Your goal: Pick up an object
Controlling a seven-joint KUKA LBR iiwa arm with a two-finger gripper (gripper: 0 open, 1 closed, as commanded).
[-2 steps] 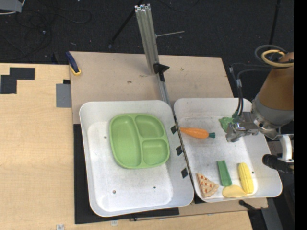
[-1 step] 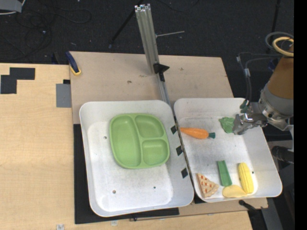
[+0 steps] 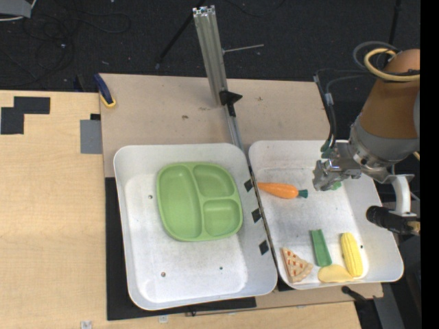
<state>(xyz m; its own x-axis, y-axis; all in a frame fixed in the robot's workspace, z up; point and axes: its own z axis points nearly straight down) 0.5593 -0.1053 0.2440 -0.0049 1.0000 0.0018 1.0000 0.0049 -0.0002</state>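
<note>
The carrot point(image 3: 281, 191) lies on its side in the upper part of the right bin point(image 3: 384, 269), its green tip just beside the gripper point(image 3: 328, 178), which hovers to its right. Whether the fingers are spread or clenched cannot be told from here. A descent from this spot would likely catch only the tip, so the tapered toy could pivot or squirt away. The pizza slice point(image 3: 296, 264), green block point(image 3: 319, 247), corn point(image 3: 352, 253) and lemon point(image 3: 335, 273) sit well apart near the front.

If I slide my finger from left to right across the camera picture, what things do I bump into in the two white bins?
Green divided plate → orange toy carrot → pizza slice → green stick → corn cob. The pincer hangs just right of the carrot.
</note>
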